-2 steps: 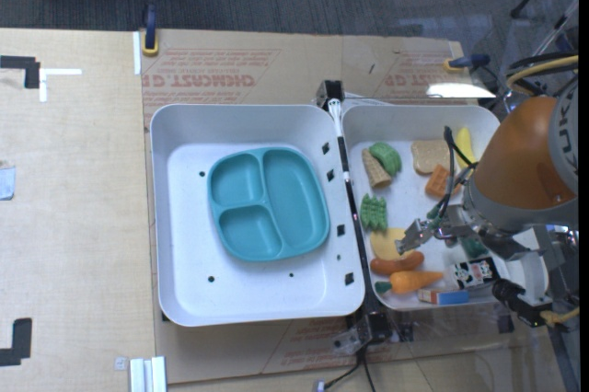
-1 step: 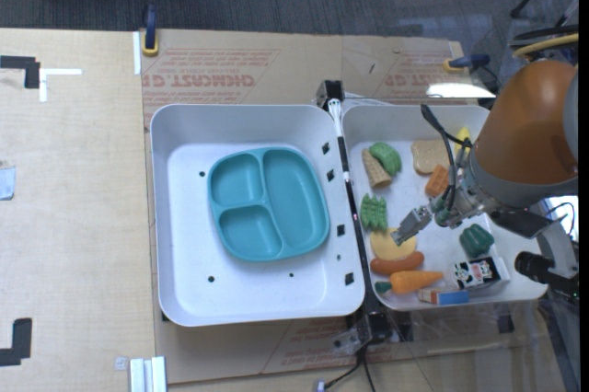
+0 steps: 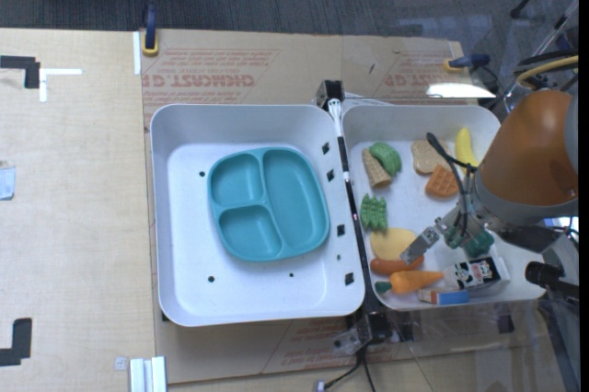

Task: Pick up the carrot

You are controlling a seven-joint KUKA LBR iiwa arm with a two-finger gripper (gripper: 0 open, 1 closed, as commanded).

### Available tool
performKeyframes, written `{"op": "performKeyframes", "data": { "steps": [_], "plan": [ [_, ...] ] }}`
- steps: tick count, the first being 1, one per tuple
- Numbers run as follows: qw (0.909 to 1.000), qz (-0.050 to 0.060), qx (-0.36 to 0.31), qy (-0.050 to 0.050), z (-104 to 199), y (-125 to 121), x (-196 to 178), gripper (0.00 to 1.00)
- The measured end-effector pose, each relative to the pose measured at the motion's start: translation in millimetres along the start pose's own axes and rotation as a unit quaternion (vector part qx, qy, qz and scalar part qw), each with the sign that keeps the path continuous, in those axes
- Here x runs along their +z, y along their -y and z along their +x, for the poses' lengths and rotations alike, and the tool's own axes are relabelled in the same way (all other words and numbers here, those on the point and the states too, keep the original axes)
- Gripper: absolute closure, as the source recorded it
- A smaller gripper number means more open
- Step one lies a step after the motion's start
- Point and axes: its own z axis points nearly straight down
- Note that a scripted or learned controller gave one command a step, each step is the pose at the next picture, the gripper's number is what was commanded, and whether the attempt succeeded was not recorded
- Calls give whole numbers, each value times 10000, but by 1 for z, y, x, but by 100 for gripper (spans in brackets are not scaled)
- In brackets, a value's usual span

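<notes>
Gripper [image 3: 425, 243] jaw state unclear, just above carrot [image 3: 416, 281]; hot dog [image 3: 398, 266] touching carrot, risk of grabbing the wrong item

Orange dome-like band [image 3: 534, 151] above a grey wrist; metal gripper [image 3: 440, 236], possibly teal-tipped.

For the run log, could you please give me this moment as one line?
task: pick up carrot | gripper: above right bin, nothing visibly held | carrot: lying in right bin
</notes>
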Motion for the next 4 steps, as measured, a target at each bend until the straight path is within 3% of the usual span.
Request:
{"op": "performKeyframes", "data": {
  "steps": [1, 2, 3, 4],
  "plan": [
    [10000, -18, -27, 9, 2, -4, 37, 0],
    [10000, -51, 16, 21, 1, -6, 28, 100],
    [10000, -49, 16, 20, 1, -6, 28, 0],
    [9895, 5, 1444, -5, 7, -3, 42, 0]
  ]
}}
